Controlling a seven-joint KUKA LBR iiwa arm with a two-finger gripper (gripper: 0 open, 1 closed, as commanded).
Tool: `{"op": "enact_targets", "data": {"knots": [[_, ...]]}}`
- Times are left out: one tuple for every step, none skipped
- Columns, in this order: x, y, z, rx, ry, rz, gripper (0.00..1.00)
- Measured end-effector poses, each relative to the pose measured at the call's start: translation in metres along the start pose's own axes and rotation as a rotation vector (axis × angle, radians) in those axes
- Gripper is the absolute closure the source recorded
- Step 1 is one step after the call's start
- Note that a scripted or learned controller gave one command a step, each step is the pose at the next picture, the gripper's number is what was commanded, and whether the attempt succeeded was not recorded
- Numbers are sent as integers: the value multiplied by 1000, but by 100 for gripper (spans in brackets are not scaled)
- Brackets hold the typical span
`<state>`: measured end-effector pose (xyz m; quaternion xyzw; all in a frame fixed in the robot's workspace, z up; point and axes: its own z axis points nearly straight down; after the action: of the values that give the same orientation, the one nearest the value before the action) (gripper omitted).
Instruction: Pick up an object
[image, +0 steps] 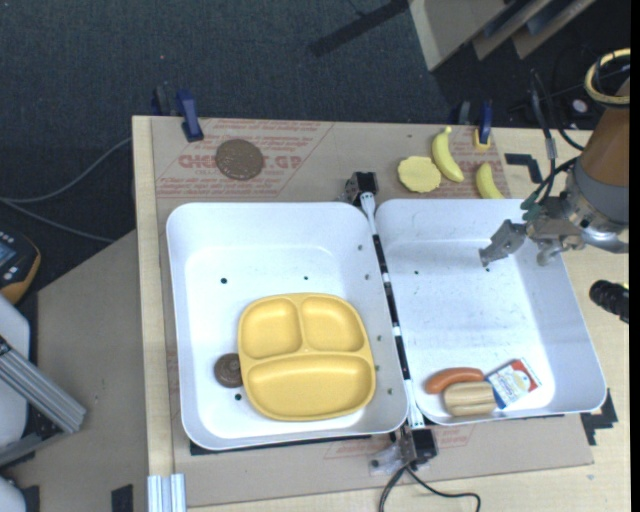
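Observation:
My gripper (521, 250) hangs over the upper right part of the right bin (470, 300), open, with nothing between its fingers. Far below it, at that bin's front edge, lie a red-orange hot dog (455, 379), a tan bun (468, 399) and a small white, red and blue packet (515, 382). The gripper is well apart from all three. In the left bin (200, 260) a yellow divided plate (305, 355) lies with a brown round cookie (229, 371) at its left edge.
On the bench behind the bins lie a brown disc (239, 158), a yellow round slice (419, 173) and two toy bananas (447, 155) (487, 180). Blue clamps (188, 115) hold the back edge. The arm (605, 170) comes in from the right.

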<state>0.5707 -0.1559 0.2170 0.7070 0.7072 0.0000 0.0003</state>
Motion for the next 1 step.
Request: {"op": "enact_targets", "data": {"knots": [[2, 83, 140, -1, -1, -5, 0]]}}
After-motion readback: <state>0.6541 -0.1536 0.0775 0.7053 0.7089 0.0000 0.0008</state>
